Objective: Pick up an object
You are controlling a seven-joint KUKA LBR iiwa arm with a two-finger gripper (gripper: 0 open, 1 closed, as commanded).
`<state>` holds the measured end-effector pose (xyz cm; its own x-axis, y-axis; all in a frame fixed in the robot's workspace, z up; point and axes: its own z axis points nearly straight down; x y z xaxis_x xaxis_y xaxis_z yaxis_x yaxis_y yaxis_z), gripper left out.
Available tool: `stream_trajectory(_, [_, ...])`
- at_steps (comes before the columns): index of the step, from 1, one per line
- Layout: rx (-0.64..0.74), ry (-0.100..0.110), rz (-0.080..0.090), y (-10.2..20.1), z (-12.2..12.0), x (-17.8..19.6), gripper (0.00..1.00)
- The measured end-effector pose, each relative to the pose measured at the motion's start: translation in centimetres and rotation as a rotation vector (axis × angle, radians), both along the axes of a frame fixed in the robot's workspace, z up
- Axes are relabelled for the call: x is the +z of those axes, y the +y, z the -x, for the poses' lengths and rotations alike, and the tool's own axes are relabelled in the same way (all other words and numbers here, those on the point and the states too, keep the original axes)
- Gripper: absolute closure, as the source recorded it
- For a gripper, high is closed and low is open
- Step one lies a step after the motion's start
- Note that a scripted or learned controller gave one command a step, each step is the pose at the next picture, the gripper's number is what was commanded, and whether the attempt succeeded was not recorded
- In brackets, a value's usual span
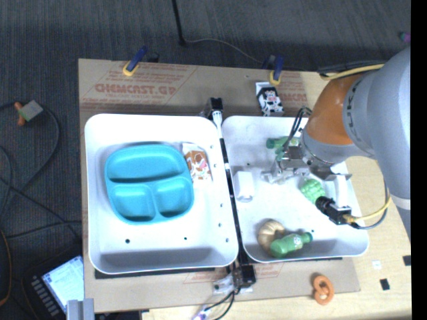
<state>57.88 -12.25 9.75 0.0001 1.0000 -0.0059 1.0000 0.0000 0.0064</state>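
Observation:
My gripper [280,173] hangs low over the middle of the right bin [257,129], under the grey arm with its orange band. A small white block [243,185] lies just left of it on the bin floor. A light green knobbly toy [311,191] sits right beside the gripper on its right. A green bottle [290,243] and a tan round object [269,231] lie near the bin's front wall. A small green piece [275,143] shows behind the wrist.
The left bin [97,245] holds a blue divided tray [149,181] and a small brown-and-white packet [197,165]. An orange ring [323,288] lies on the bench in front of the right bin. Clamps and a small cow-patterned card sit at the back edge.

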Motion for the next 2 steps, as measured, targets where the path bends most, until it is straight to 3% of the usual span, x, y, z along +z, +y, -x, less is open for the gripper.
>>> stream_trajectory(1, [0.001,0.006,-0.005,2.91,3.25,8.7,1.0])
stream_trajectory(2, [0.001,0.007,-0.005,2.91,3.27,8.67,0.0])
